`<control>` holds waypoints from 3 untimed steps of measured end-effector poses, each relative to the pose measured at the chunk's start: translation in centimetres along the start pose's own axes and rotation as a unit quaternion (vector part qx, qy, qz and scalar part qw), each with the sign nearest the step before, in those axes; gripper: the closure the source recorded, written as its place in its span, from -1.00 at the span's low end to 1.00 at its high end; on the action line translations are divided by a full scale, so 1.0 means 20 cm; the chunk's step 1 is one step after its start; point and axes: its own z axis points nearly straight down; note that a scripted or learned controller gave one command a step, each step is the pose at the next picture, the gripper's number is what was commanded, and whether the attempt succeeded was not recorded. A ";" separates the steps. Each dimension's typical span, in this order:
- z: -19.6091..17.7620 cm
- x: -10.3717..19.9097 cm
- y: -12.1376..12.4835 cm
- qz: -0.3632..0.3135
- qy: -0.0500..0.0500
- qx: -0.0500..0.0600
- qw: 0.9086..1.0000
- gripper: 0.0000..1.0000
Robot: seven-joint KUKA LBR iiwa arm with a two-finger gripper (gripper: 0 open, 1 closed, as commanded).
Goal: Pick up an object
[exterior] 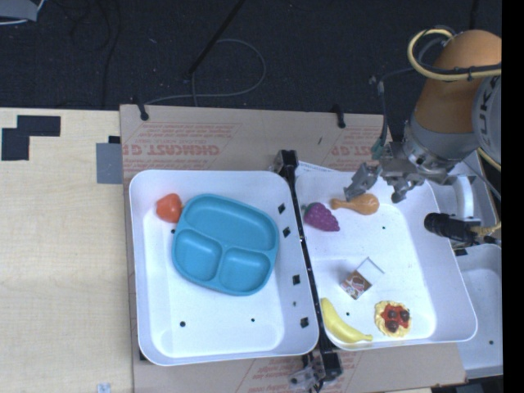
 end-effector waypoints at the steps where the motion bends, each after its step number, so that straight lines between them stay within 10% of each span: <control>1: -0.03 0.00 0.01 -0.001 -0.001 -0.006 1.000 -1.00; 3: 0.57 0.04 0.05 -0.001 0.000 -0.002 1.000 -1.00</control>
